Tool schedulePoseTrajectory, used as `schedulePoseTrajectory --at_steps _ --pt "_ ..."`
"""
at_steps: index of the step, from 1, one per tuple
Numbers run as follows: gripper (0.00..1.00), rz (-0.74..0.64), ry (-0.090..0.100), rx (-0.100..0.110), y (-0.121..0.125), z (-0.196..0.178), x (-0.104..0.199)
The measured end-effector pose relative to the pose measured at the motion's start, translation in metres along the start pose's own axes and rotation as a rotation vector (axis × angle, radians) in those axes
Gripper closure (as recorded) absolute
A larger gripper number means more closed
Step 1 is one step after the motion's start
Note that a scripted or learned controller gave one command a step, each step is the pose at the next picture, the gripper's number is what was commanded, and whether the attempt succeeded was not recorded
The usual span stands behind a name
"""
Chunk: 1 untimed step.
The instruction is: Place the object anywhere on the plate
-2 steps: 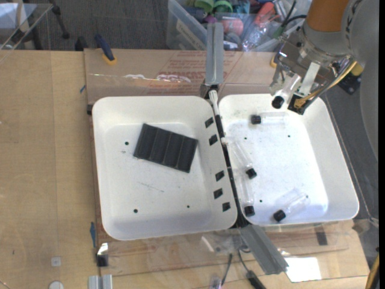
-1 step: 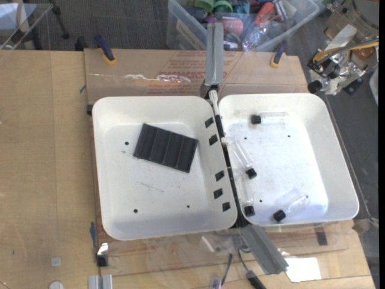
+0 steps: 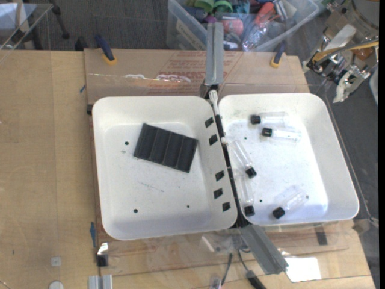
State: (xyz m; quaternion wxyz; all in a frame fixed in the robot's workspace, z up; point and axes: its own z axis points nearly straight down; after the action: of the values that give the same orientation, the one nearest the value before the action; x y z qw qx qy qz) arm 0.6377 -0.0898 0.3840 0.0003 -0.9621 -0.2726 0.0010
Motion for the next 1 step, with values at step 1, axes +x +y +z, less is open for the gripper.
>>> schedulePoseTrajectory --at_steps 1 --pt "1.0 -0.009 -0.001 0.0 -0.0019 -0.0097 0.0021"
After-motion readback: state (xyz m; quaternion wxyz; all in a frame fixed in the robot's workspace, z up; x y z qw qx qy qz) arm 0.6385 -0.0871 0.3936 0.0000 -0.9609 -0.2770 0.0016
